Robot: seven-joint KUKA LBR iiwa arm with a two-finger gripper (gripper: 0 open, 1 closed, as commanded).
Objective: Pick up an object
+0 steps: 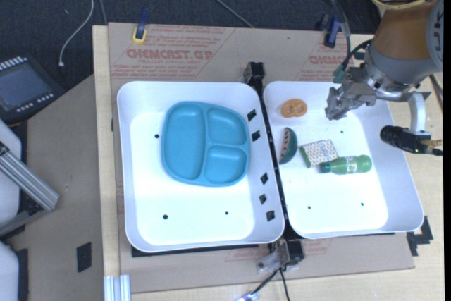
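Two shallow white bins are sitting side by side on a cardboard-topped bench. The left bin (141, 151) is carrying a light-blue plastic divided plate (205, 143) with three compartments. The right bin (394, 187) is holding four small items: a round orange-brown cookie-like disc (294, 108) near its far left corner, a watermelon-slice toy with a green rind (286, 145) lying against the left wall, a small speckled square packet (318, 151) just beside that, and a green plastic bottle lying on its side (347, 165), touching or almost touching the packet's right edge.

The grey arm with the orange band is reaching in from the right. Its two-finger gripper (340, 106) is hanging over the far part of the right bin, to the right of the disc and well apart from the bottle and packet. Nothing is sitting between the fingers. Whether they are spread or pressed together, I cannot tell; the tips are reading as one dark cluster.

Step in hand, as I judge it: approach and target selection, with no grasp made yet. The disc is the nearest candidate.

The next move is likely calling for a sideways shift over the chosen item, then a straight descent with fingers straddling it. The disc looks flat and low, so it may be offering little to pinch; the bottle may roll if nudged off-centre.
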